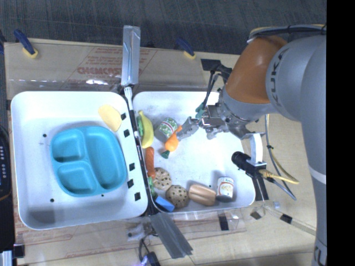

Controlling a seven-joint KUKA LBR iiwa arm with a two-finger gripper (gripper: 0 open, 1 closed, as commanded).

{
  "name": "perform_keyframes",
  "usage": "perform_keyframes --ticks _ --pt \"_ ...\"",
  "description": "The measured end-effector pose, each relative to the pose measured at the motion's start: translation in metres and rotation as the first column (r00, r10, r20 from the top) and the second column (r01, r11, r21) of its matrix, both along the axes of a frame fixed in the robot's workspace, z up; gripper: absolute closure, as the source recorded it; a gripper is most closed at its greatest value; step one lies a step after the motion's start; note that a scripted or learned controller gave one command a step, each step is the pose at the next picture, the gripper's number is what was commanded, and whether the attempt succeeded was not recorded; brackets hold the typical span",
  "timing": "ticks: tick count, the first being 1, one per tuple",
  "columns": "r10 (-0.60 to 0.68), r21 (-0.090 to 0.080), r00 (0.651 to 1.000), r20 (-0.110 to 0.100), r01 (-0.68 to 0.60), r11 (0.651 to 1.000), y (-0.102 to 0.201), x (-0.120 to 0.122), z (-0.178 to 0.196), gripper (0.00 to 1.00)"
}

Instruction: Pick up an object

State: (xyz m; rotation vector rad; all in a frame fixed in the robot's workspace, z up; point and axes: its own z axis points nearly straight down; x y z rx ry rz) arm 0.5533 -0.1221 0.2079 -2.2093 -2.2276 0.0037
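My gripper [188, 129] hangs low over the right bin [222, 148], near its middle, with its tip pointing left. Just below and left of that tip lies a small orange carrot toy [171, 143], its green top touching or nearly touching the gripper. Whether the carrot is held cannot be made out. A green-labelled can [165, 129] lies just left of the gripper. A banana [145, 129] rests against the bin's left wall.
Along the right bin's front lie two cookies [169, 186], a bread roll [202, 194], a small can [224, 188] and a blue piece [164, 204]. An orange stick [150, 159] lies by the divider. The left bin [28, 148] holds a blue compartment tray [89, 160] and a yellow piece [110, 117].
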Motion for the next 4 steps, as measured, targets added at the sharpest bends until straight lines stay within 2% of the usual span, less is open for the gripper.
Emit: perform_keyframes --ticks 1,2,3,4 --pt "0.016 -0.001 1.0 -0.006 -0.016 1.0 -0.032 0.055 -0.114 0.0" --pt "-0.001 -0.001 1.0 -0.001 0.001 1.0 -0.022 0.029 -0.117 0.0" --pt "0.002 -0.001 1.0 -0.003 -0.002 1.0 -0.022 0.029 -0.108 1.0" --pt "0.002 0.001 1.0 0.009 -0.002 1.0 0.053 0.056 -0.013 1.0"
